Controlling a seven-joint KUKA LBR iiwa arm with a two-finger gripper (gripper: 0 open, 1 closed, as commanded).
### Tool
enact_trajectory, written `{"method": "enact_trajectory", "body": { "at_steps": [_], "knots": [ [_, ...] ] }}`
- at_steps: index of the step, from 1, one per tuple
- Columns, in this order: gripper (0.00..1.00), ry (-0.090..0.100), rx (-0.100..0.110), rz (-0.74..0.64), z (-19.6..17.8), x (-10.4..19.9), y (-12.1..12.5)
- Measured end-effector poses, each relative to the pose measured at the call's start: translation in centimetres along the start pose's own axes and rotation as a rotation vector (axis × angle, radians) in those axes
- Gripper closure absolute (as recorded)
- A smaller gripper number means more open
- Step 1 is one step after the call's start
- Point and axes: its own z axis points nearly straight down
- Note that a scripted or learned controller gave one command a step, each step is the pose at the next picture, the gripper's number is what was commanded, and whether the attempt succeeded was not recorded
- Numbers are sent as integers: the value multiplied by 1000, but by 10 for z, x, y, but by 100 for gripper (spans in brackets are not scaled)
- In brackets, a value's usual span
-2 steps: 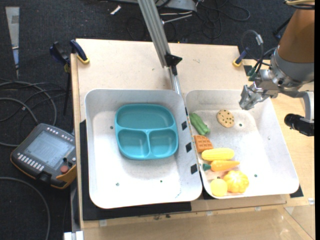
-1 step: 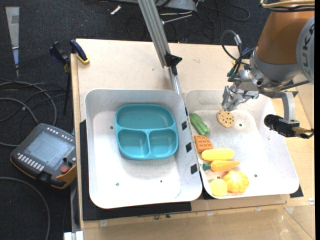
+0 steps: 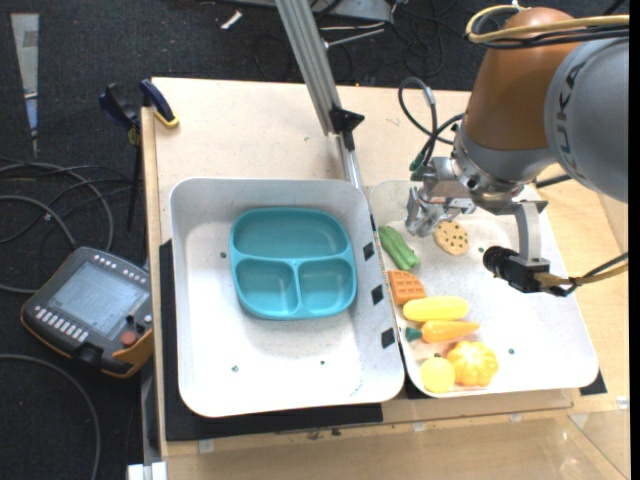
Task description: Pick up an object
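My gripper point(image 3: 428, 218) hangs over the back left of the right bin point(image 3: 545, 353), its fingers pointing down with a gap between them and nothing in it. Just to its right lies a tan cookie with dark chips point(image 3: 452, 237). A green pod point(image 3: 399, 247) lies in front of and left of the fingers. Further forward along the bin's left side are an orange waffle piece point(image 3: 406, 287), a yellow banana-like piece point(image 3: 435, 309), a carrot point(image 3: 447, 331), a yellow-orange pepper point(image 3: 473, 362) and a small yellow lemon point(image 3: 438, 373).
The left bin point(image 3: 200, 368) holds a teal divided tray point(image 3: 293, 262). A slanted metal pole point(image 3: 312, 53) rises behind the bins. A black camera mount point(image 3: 512, 266) hangs off the wrist over the right bin. A teach pendant point(image 3: 88, 310) lies on the floor at left.
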Motion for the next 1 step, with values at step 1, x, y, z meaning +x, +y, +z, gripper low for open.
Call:
{"method": "enact_trajectory", "body": {
  "at_steps": [1],
  "knots": [
    [100, 1, -1, -1, 2, 59, -10]
  ]
}}
